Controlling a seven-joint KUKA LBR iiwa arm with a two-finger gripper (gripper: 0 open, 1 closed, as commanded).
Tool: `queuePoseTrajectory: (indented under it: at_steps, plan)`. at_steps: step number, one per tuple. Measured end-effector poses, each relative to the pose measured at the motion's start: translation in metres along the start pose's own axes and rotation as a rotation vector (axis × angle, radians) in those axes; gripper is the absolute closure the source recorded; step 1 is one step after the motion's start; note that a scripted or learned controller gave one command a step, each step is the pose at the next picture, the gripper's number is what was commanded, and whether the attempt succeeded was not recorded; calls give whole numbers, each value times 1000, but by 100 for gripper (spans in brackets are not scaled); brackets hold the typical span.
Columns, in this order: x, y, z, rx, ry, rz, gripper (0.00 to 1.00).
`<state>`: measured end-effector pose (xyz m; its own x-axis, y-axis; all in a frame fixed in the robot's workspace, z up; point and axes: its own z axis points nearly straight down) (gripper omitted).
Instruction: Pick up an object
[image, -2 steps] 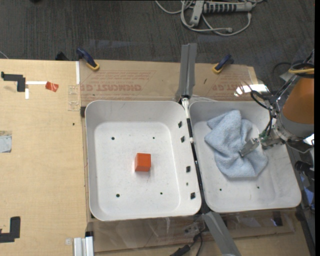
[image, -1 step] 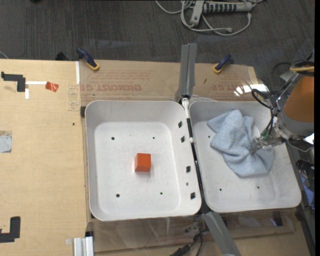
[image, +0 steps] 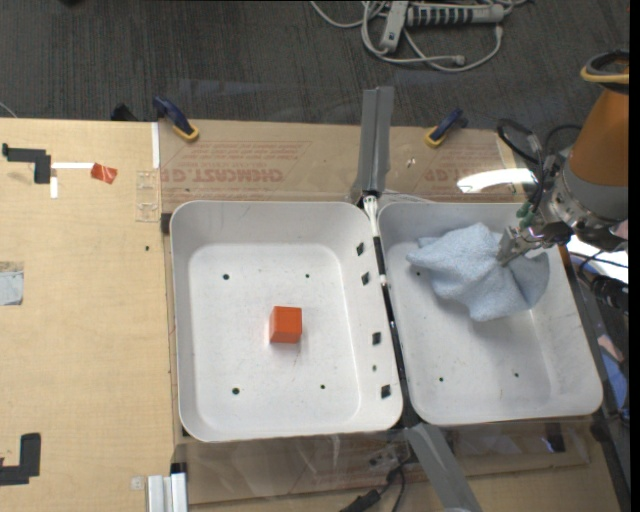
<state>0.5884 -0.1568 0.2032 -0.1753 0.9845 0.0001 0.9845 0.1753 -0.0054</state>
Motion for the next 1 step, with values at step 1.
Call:
queuePoseTrajectory:
  at_steps: [1]
  plan:
    - [-19,69,-28,0,-1,-126,100]
